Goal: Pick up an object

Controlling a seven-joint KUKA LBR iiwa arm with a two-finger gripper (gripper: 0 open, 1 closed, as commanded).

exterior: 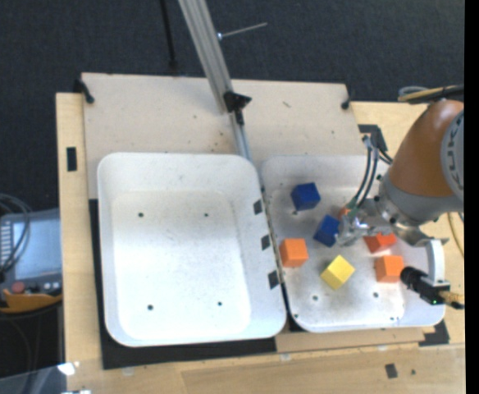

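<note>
Bins: two shallow white plastic trays with rounded corners are sitting side by side; the left bin (182, 245) is lying well to the left of the pincer, the right bin (346, 314) is lying beneath it.
Blocks: six small cubes are resting in the right bin.
Blue: two; one blue cube (305, 195) is sitting up and left of the pincer, a second blue cube (327, 230) just to its left.
Orange: three; one orange cube (294, 252) is lying further left, an orange block (380, 241) just to the right, another orange block (389, 268) below that.
Yellow: one yellow cube (337, 272) is sitting below-left.
Pincer (353, 226): hanging low over the right bin beside the second blue cube; whether it is clenched or released cannot be told.
Arm (426, 167): smooth grey casing with an orange band, reaching in from the right.
</note>
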